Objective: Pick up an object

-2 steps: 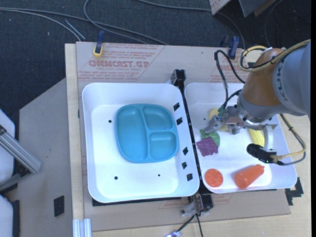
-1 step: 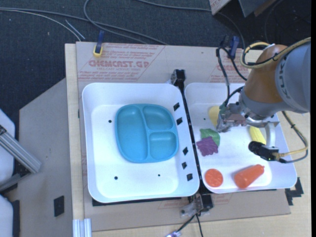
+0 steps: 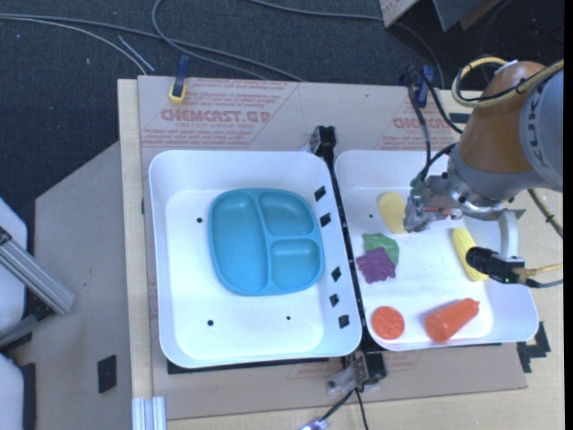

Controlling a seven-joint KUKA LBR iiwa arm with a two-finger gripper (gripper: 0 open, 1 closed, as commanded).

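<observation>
The protective sheet (image 3: 269,106) under the bins reads "CHEMCAST GP" in red.

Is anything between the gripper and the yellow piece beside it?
Nothing visible. The gripper hangs right beside the yellow piece in the right bin; the green piece and purple grapes lie below, off that path.

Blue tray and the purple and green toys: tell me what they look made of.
The blue tray looks like moulded plastic: one even colour, rounded compartments, soft sheen. The purple toy and green toy look like matte plastic or rubber play food, lumpy and evenly coloured; the picture leaves open which.
</observation>
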